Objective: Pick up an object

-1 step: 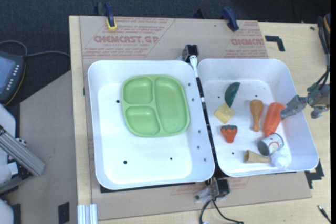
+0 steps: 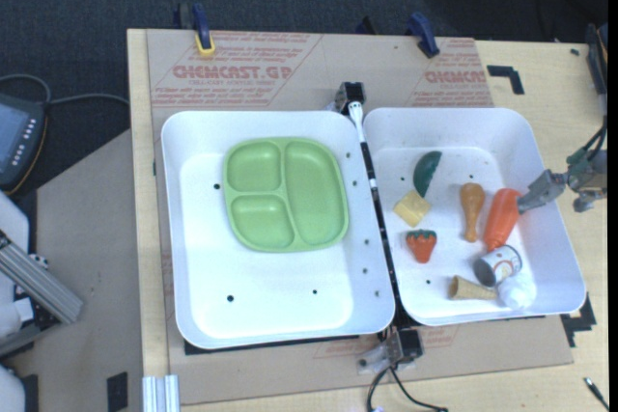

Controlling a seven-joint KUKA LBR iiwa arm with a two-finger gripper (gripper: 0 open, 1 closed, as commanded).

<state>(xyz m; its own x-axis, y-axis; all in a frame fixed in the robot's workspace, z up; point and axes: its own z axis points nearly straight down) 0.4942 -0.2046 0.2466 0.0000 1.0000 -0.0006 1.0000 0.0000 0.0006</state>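
Observation:
The right bin [image 2: 541, 145] holds several small toys. Among them are an orange carrot [image 2: 500, 218], a tan drumstick [image 2: 471, 207], a dark green piece [image 2: 426, 173], a yellow wedge [image 2: 412, 207], a red strawberry [image 2: 421, 245], a small can [image 2: 501, 262] and a tan cone [image 2: 470, 288]. My gripper [image 2: 562, 196] hovers over the right rim of this bin, just right of the carrot's top end. It is open, with nothing between its fingers, and one fingertip [image 2: 534, 194] points toward the carrot.
A light green divided plate [image 2: 287, 193] lies in the left bin [image 2: 193, 236]. A white lump [image 2: 519, 293] sits by the cone at the right bin's front corner. Blue clamps [image 2: 201, 24] hold the cardboard at the bench's back edge.

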